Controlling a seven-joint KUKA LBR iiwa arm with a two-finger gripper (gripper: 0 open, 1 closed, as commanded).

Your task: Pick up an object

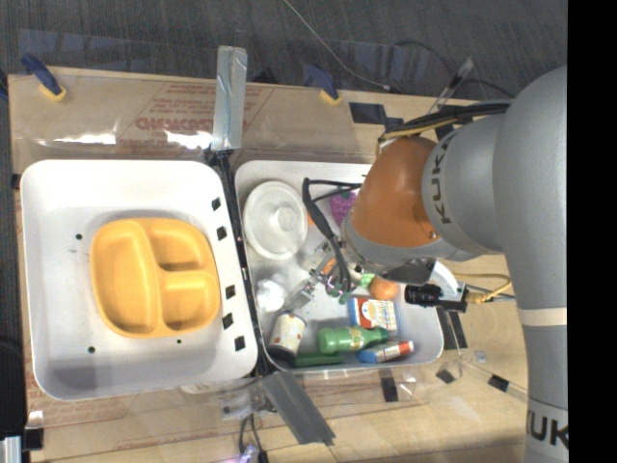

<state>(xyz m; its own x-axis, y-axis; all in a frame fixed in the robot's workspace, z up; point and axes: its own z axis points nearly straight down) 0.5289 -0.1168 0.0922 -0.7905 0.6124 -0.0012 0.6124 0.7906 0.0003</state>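
The task names no particular object, so any piece in the right bin (436,340) may serve, and the arm (482,191) is low over that bin's clutter. The gripper (333,276) sits among the items near the bin's middle, close above a small orange piece (384,287) and a carton with a red and white label (374,313). Whether it is spread or pressed together cannot be told — the orange wrist band and a tangle of dark cable hide it, and nothing is visibly pinched.

The step in hand looks like the descent or the closing on a target, not yet a lift. The next move probably calls for a firm closure on one item alone, then a straight rise clear of its neighbours, which lie packed and touching.

Counted, the right bin holds one white bowl (274,218) at the far left corner, one small tan can (286,334) near the front, one green bottle (345,340) lying on its side, one blue and red tube (386,352) beside it, the carton, the orange piece, and a purple item (342,204) half hidden by the arm. A few pale bits by the bowl are too blurred to name. The left bin (39,258) holds one yellow divided tray (154,276) — two bins in all.
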